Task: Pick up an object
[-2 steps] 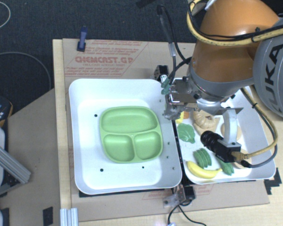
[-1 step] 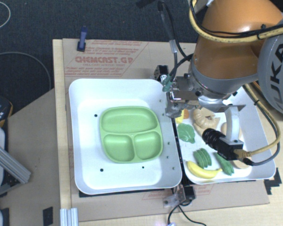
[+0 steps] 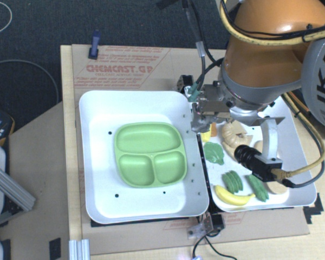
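Gripper [image 3: 206, 124] low over right bin's [image 3: 298, 145] near-left corner, grip state impossible to tell; banana [image 3: 233, 197], green leaf [image 3: 214, 153], pods [image 3: 234, 181] in that bin; green tray [image 3: 150, 153] in left bin [image 3: 97, 145].

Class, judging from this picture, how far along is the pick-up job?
Done: the arm is over the right bin, above the toy food. In hand: nothing visibly lifted; banana and green leaf lie in the bin. Left: grasping and raising an object. The green tray sits in the left bin.
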